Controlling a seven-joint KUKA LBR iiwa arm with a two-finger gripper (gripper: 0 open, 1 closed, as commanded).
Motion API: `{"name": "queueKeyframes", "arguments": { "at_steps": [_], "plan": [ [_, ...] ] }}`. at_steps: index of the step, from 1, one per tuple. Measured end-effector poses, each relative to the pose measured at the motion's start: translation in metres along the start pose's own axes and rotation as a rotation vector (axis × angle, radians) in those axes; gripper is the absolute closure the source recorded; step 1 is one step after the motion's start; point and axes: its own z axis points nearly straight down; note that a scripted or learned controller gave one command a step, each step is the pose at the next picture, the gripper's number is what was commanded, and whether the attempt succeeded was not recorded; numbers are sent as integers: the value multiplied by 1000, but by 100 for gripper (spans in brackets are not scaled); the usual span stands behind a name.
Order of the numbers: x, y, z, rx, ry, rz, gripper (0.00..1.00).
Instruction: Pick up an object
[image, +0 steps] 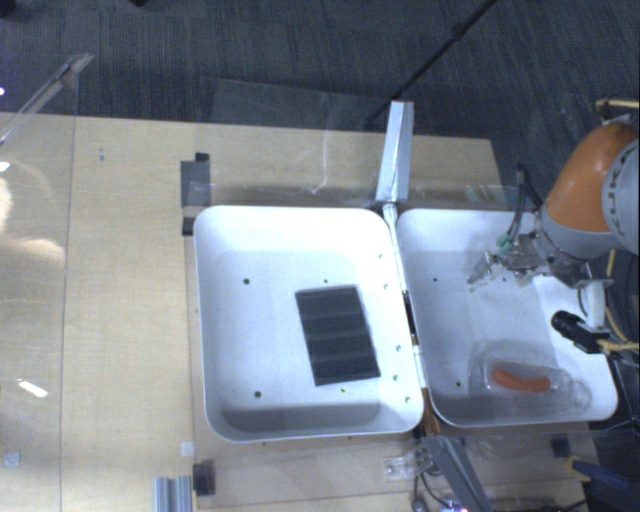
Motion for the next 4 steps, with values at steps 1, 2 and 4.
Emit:
{"name": "queueKeyframes", "arguments": {
  "at_steps": [1,2,4],
  "plan": [
    [-31,52,-51,8,1,63,0],
    [10,-12,12,7,2,27,0],
    [75,-33,11,1,3,21,0]
  ]
}}
